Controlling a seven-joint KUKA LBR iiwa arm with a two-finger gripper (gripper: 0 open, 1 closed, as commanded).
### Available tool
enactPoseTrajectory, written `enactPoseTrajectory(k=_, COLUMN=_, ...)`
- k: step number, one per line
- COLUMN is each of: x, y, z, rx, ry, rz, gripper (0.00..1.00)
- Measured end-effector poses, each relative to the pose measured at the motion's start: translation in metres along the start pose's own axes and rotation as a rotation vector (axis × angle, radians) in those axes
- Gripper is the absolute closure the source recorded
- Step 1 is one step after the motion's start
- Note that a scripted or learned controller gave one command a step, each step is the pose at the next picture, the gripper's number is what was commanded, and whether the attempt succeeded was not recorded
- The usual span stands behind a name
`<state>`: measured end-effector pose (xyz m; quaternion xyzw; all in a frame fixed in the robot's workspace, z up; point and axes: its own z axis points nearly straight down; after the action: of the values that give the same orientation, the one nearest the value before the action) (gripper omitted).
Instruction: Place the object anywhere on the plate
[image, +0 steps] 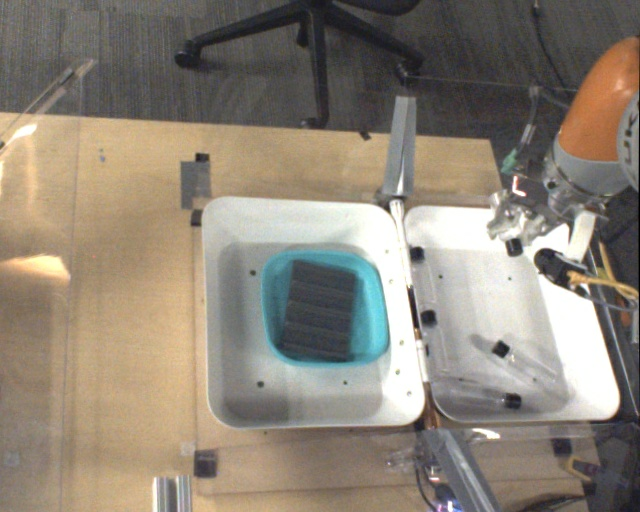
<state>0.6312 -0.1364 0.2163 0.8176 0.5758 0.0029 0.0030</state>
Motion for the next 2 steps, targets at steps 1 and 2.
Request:
enactPoseTrajectory(k=1, x=0.026, y=-0.079, z=0.073, rx=0.007, ry=0.000, rz=-0.034, gripper=1.00)
enactPoseTrajectory(k=2, x=0.091, y=-0.144, z=0.021, rx=0.004, ry=0.002, rz=-0.155, gripper=1.00)
